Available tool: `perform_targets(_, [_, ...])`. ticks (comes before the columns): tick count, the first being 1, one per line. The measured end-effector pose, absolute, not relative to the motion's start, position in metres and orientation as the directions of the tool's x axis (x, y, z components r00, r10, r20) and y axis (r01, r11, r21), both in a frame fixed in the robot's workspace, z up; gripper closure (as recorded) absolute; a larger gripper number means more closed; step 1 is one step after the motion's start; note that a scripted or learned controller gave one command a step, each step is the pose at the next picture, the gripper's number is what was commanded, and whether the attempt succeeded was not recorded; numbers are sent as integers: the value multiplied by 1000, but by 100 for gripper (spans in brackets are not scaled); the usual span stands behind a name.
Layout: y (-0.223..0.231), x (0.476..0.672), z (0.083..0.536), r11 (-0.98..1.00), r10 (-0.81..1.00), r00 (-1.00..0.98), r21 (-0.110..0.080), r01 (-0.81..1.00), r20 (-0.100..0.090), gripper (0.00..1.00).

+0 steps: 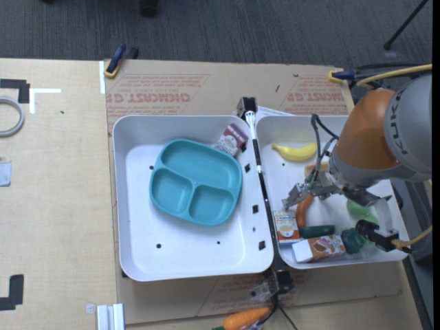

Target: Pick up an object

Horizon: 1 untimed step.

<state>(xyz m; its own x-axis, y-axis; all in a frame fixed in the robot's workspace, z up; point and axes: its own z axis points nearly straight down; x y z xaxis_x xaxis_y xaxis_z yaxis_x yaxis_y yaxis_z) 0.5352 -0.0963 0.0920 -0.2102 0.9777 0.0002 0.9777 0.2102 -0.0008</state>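
Note:
The right bin [271, 126] holds a yellow banana [295, 151], an orange carrot-like piece [303, 213], a dark green item [317, 231], a small red-and-white carton [285, 225], a brown carton [322, 247] and light green pieces [362, 208]. My gripper [304, 194] is low in this bin, right over the upper end of the orange piece. Its fingers [294, 198] stand open, with nothing visibly between them. The grey and orange arm [371, 139] covers the bin's right part.
The left bin [130, 205] holds a teal divided plate [196, 182] and a small printed packet [231, 140] at its far right corner. A black divider clip [247, 106] sits between the bins. An orange item [247, 317] lies on the cardboard in front.

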Motion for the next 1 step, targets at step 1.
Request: perform_targets(1, [-97,536,102,207,978,-207,0,978,0,100])
